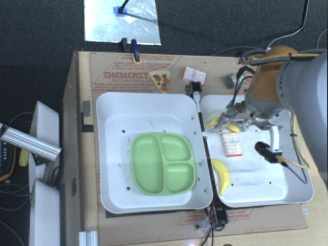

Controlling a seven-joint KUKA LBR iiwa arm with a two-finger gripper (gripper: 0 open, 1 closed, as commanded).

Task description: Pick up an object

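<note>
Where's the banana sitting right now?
In the camera view, the banana lies in the right bin, against its left wall near the front, just below the small red-and-white box.

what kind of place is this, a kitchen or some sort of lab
Most likely a robot lab, not a kitchen. A grey arm reaches over two white bins on a cardboard-topped bench, loose cables trail around it, and the bins hold test props: a green tray and a banana.
</note>
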